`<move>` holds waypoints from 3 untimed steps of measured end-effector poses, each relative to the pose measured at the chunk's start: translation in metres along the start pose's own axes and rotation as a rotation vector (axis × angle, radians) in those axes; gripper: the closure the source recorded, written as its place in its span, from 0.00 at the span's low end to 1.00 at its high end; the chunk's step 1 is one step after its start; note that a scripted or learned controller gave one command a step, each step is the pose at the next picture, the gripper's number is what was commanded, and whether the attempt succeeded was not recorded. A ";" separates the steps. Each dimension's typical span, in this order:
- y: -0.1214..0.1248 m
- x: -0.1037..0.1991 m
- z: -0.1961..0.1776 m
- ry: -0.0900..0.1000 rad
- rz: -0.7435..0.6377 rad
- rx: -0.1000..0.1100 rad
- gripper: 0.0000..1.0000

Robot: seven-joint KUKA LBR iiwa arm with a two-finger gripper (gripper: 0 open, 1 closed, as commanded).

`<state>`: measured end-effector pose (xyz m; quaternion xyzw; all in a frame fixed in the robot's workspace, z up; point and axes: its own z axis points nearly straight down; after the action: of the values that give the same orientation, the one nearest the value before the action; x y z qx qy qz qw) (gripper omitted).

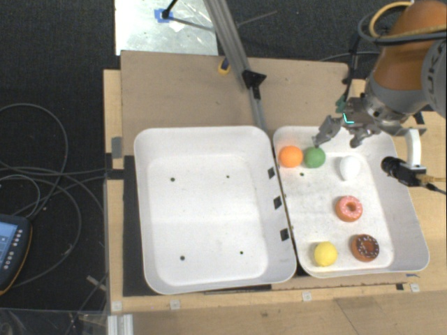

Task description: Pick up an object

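The counter point(115, 187) carries two white bins. The right bin point(398, 208) holds balls and donuts. The tool point(341, 137) hangs spread wide in the upper right, one finger touching the green ball point(316, 158).

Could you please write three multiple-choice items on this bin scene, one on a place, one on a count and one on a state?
1. Where does the orange ball lie?
A. in the left bin
B. in the right bin, touching the green ball
C. on the bench outside the bins

2. How many doughnuts lie in the right bin?
A. two
B. four
C. none

3. How do the fingers of the gripper stand?
A. shut on the yellow ball
B. shut on a doughnut
C. spread apart, nothing between them

Answers: 1 B, the two balls meet near that bin's top left corner. 2 A, a pink doughnut and a brown doughnut. 3 C, one fingertip is at the green ball, the other off to the right.
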<state>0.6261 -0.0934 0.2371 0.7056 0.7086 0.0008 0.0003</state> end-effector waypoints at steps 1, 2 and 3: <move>-0.009 -0.005 0.053 -0.001 0.004 0.005 0.00; -0.010 -0.009 0.115 0.000 0.004 0.007 0.00; -0.010 -0.009 0.148 -0.001 0.003 0.003 0.00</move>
<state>0.6166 -0.1019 0.0892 0.7066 0.7076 -0.0006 -0.0006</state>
